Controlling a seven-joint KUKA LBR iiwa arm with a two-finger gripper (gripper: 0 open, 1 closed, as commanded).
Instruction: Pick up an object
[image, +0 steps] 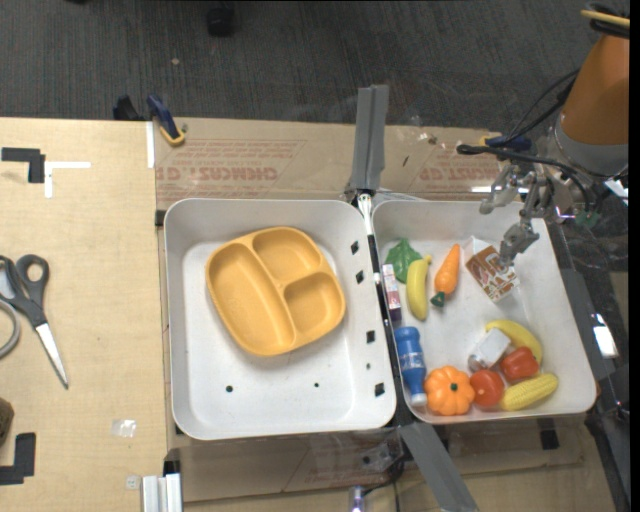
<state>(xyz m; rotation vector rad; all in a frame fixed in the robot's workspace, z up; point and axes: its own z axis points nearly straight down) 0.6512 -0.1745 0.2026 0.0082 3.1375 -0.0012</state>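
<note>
Risk is seen in the crowded right bin (572, 300), where the brown packet (491, 272) lies just under the hand (518, 240), whose opening cannot be told, so a neighbour carrot (447, 270) could be nudged.

The arm (600, 90) enters at two o'clock, orange band uppermost, grey wrist below it. The gripper (515, 215) hangs down and toward nine o'clock from the wrist, cables trailing around it.
</note>
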